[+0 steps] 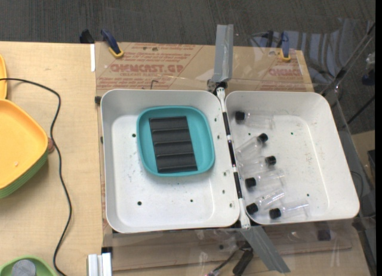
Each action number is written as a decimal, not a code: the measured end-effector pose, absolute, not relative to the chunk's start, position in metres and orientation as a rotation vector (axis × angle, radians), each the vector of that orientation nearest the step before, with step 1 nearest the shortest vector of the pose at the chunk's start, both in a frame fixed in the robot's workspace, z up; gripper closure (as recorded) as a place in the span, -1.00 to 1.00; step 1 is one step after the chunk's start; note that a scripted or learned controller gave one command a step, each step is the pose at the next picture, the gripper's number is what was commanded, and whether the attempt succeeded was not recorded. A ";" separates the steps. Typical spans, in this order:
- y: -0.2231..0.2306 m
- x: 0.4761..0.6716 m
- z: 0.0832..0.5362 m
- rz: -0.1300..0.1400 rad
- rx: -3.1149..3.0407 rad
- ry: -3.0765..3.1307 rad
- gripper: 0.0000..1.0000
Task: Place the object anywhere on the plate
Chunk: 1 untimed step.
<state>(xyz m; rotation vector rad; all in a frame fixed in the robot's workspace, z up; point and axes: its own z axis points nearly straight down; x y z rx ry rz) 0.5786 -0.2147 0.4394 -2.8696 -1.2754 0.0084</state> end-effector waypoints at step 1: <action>-0.217 0.590 0.440 0.007 -2.883 -1.246 -1.00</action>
